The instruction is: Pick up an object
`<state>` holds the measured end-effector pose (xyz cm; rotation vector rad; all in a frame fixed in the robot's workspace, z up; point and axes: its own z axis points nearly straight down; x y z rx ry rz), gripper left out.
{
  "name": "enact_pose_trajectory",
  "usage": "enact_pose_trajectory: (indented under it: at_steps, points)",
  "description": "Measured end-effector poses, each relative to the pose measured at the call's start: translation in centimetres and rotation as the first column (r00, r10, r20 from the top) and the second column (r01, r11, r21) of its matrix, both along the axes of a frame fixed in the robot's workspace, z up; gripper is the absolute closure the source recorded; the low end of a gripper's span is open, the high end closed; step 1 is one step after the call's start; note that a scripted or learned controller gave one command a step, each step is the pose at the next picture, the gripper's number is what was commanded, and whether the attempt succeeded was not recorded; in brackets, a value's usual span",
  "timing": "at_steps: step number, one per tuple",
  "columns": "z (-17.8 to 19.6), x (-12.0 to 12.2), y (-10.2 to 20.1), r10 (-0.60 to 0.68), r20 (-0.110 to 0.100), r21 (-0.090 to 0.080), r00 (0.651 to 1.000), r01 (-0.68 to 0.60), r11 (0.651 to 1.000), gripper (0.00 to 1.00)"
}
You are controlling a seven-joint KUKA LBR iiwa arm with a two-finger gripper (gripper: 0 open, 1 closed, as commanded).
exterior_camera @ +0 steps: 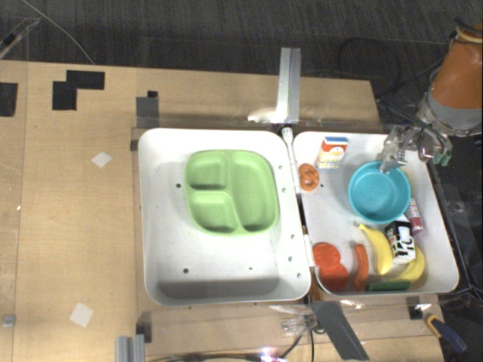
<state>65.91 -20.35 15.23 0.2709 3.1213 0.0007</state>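
End effector (392,154) over blue bowl's (379,191) far rim; grip state unclear.

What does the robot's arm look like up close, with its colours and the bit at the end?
The arm shows a broad orange band above a grey wrist ring. Below it sits the end effector, a small cluster of silvery metal parts with thin fingers, far slimmer than the rounded arm.

A green divided plate (230,191) lies (alone) in the left bin (162,277).
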Motion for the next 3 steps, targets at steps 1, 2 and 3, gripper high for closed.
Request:
enact_pose_trajectory:
  at_steps: [1, 2, 3]
  points:
    - [0.2, 0.1, -0.1, -0.001, 0.003, -0.001, 1.0, 0.001, 1.0, 0.0]
    - [-6.3, 0.4, 1.0, 0.049, -0.003, -0.002, 0.999, -0.049, 0.999, 0.0]
    - [-6.1, -2.9, 3.8, -0.086, 0.007, -0.001, 0.996, 0.086, 0.996, 0.0]
